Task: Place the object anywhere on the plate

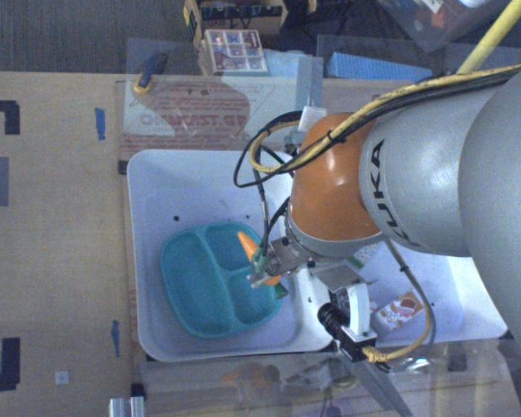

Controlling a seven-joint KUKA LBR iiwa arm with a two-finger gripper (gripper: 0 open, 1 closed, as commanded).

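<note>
A teal divided plate (204, 285) lies in the left white bin (156, 198). An orange carrot-like object (247, 242) with a green end (281, 292) sits over the plate's right rim, slanting from upper left to lower right. My gripper (263, 269) reaches down from under the orange wrist band (330, 185) and is closed across the middle of the orange object. Orange shows on both sides of the fingers (258, 276). The arm hides much of the right bin and the wall between the two bins.
A small red-and-white carton (398, 313) lies in the right bin (469, 302), partly behind the arm's cables. Beyond the bins sit a flat cardboard sheet (187, 111) and a small printed box (234, 49). Bare bin floor lies above and left of the plate.
</note>
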